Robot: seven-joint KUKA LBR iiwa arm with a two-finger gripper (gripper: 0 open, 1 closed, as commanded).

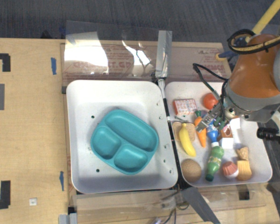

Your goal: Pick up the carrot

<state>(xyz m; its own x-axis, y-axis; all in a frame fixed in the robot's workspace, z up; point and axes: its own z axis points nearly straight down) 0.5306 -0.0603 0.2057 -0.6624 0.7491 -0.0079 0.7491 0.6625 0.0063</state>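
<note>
Crowded right bin (pixel 266 171); carrot (pixel 201 135) beside banana (pixel 187 141).

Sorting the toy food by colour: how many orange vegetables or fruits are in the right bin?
2. A round orange tomato-like toy near the far side, and the carrot just right of the banana, by the gripper. The arm may hide others.

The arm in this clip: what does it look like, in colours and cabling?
The arm has a broad orange band above grey wrist housing. Black and yellow cables loop over its top, and another black cable runs off toward the bins. The gripper is dark metal.
</note>
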